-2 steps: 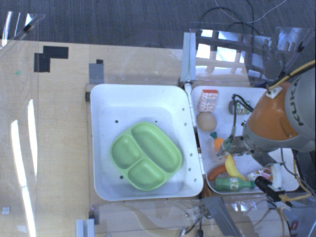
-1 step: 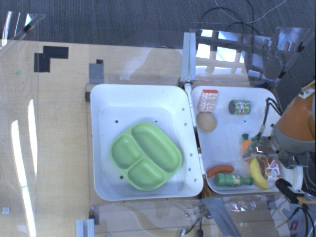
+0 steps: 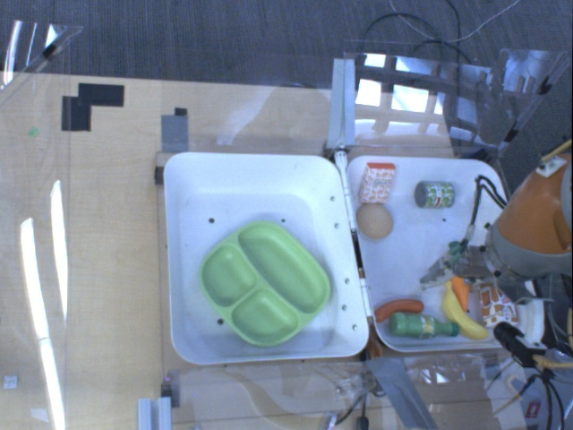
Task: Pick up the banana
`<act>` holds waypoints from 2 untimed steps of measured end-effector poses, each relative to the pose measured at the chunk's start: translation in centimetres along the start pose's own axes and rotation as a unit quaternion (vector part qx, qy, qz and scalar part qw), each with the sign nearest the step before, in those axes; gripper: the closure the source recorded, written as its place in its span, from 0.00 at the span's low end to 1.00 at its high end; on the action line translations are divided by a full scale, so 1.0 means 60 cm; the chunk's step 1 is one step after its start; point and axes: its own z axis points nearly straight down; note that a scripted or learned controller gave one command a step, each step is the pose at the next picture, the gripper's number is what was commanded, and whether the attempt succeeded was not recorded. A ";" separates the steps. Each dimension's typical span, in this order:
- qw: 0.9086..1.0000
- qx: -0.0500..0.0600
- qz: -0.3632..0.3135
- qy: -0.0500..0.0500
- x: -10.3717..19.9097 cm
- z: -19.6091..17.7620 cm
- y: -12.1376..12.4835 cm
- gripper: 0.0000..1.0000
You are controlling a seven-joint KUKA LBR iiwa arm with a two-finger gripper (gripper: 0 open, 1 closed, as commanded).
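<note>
The yellow banana lies in the right bin near its front right corner, curving between an orange carrot and a green bottle. My gripper hangs just behind the carrot and banana, a little above the bin floor. It is open, and nothing sits between its fingers. The grey wrist and orange band reach in from the right.
The right bin also holds a red sausage, a tan ball, a red-and-white carton, a green can and a snack packet. A green divided plate lies in the left bin.
</note>
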 end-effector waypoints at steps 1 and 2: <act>0.973 -0.004 0.232 0.002 0.011 0.000 0.005 0.00; 0.949 -0.003 0.315 -0.005 0.020 0.002 -0.004 0.00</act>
